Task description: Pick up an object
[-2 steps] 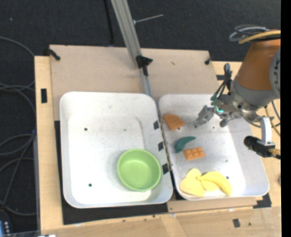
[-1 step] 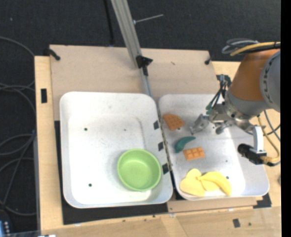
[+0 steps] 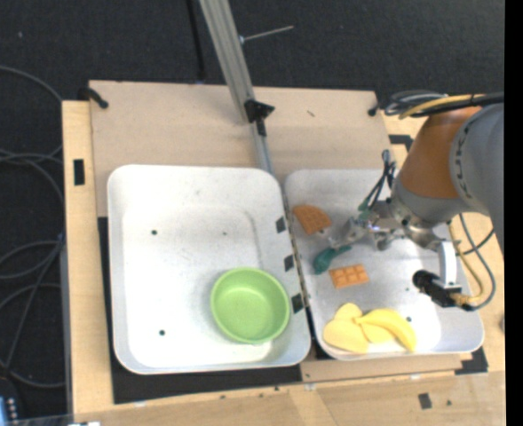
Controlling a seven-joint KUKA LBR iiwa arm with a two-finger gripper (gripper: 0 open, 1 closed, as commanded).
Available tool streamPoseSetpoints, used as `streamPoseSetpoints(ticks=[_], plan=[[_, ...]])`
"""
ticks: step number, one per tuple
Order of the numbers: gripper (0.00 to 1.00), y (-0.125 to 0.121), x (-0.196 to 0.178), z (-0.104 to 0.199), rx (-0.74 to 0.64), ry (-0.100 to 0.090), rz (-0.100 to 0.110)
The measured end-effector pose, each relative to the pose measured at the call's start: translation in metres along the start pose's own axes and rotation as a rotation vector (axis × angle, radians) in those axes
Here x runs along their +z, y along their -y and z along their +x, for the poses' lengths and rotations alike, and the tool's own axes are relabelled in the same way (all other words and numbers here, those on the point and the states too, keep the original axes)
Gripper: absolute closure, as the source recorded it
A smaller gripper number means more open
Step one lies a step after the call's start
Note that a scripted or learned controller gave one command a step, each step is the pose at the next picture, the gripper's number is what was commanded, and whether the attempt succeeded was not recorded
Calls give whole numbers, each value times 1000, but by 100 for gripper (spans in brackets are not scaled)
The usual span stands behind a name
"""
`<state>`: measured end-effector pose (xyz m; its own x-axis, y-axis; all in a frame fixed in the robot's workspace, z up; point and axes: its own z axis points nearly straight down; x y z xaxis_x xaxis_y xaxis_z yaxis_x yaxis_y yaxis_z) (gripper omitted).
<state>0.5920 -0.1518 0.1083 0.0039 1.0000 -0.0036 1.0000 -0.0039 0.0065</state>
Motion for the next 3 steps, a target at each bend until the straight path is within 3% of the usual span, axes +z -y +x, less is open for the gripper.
streamPoseSetpoints(ticks=[1,3], plan=[[100,-2,-15,-1,3,1,-9],[100,-9,-134,-2,-8,-2,-1]])
